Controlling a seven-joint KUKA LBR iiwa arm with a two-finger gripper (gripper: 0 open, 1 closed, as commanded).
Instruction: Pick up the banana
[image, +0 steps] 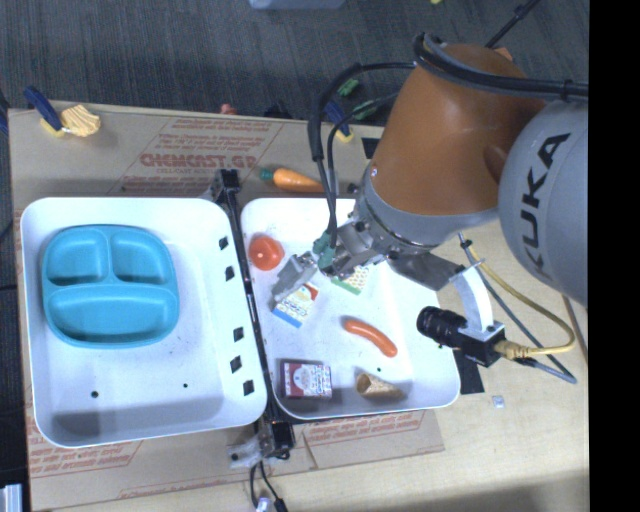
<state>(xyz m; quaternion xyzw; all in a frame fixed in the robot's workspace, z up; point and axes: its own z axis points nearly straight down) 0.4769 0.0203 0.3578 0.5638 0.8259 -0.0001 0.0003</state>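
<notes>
Two white bins (215, 395) — brown printed cardboard (200, 150) beneath.

A blue divided tray (108, 287) lies in the left bin (60, 420). Right of it, the right bin (435, 385) holds a tomato (265, 252), a sausage (370, 336), a dark red packet (305, 380) and a bread wedge (378, 384).

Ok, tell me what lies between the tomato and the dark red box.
A small blue-and-white carton, as the camera view shows.

A divided tray (108, 285) lies in the left bin (60, 420); a sausage (369, 336) lies in the right bin (440, 385).
</notes>
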